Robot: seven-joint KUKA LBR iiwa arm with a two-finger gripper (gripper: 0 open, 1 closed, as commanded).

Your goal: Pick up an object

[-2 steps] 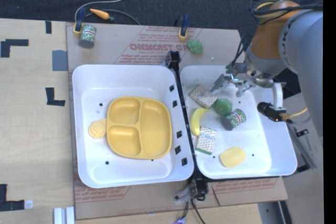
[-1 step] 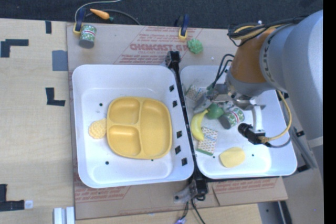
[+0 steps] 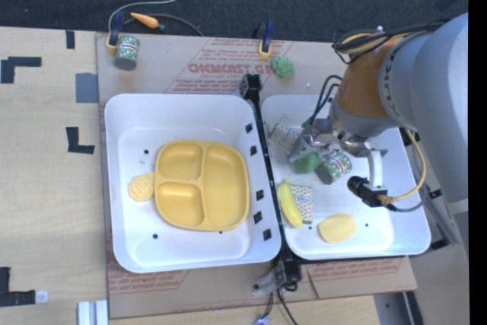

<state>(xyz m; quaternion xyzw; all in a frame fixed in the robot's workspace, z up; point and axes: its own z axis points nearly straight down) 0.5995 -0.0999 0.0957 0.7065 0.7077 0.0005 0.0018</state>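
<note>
Presently, itemised left to right across the desk [image 3: 46,186]. At ten o'clock, outside the bins, a small can [image 3: 126,51] stands on the cardboard sheet [image 3: 221,68], with an orange-tipped cable [image 3: 144,20] just above it. Left bin [image 3: 114,164]: a yellow divided plate [image 3: 203,184] lies flat at centre, and a round yellow waffle piece [image 3: 141,187] touches the plate's nine o'clock edge. At twelve o'clock, on the cardboard beyond the bins, a green leafy toy [image 3: 284,68]. Right bin [image 3: 411,236]: a banana [image 3: 288,205] lies along the dividing wall, a patterned packet [image 3: 303,202] against its three o'clock side, and a pale yellow lump [image 3: 335,227] near the bin's six o'clock rim. At the bin's centre a green object [image 3: 308,161] and a small tin [image 3: 333,166] lie close together under the gripper [image 3: 319,152], which hangs low over them from the arm [image 3: 426,87] entering at three o'clock. The wrist likely sits low to try for the tin or the green object as the thing to be picked. Whether the jaws are spread or pinching either cannot be told; nothing is seen lifted.
</note>
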